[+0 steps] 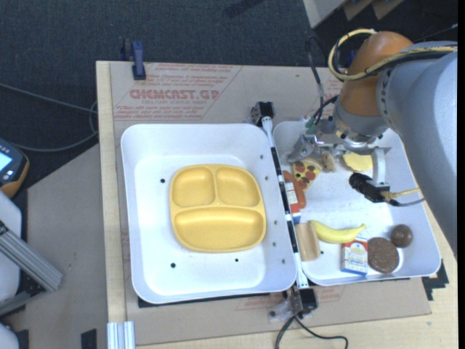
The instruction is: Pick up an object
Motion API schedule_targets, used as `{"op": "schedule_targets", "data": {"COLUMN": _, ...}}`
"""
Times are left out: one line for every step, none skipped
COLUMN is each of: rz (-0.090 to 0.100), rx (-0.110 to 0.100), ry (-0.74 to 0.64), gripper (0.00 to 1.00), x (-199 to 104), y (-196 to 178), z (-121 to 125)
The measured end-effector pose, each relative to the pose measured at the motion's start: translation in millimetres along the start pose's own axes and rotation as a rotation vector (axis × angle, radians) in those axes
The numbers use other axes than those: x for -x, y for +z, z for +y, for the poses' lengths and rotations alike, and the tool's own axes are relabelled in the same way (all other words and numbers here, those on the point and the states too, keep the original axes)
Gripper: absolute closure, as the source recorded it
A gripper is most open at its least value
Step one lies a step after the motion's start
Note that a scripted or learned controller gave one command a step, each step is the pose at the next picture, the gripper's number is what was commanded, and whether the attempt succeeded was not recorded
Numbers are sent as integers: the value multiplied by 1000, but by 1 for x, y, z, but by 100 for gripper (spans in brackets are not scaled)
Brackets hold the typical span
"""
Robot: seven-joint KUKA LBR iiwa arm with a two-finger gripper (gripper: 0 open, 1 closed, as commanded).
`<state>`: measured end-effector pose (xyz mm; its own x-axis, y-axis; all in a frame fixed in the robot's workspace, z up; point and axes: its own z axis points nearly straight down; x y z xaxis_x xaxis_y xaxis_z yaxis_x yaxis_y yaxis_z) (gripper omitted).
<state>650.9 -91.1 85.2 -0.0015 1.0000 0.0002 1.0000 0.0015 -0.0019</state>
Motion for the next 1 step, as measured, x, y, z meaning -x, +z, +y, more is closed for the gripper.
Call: {"op": "schedule_targets", "data": {"rz": 1, "rx": -10, "ry": 12, "gripper": 0, "x": 53, "y": 1, "z": -130}}
